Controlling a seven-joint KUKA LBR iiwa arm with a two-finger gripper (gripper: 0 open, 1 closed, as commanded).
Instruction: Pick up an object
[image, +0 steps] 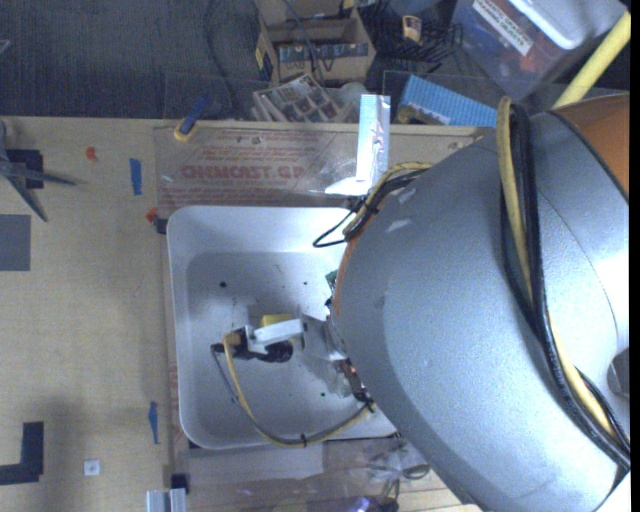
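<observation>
White bin (200, 250), arm (480, 320) across rt half.

Single fixed camera, mounted above the bench (80, 330) and tilted downward at a slant. The bench's far edge lies toward the top of the frame, with background clutter (310, 50) beyond it. A white bin (190, 250) sits near mid-frame at moderate range. The arm (480, 320) enters from the right, passes close beneath the lens, and covers much of the right half.
</observation>
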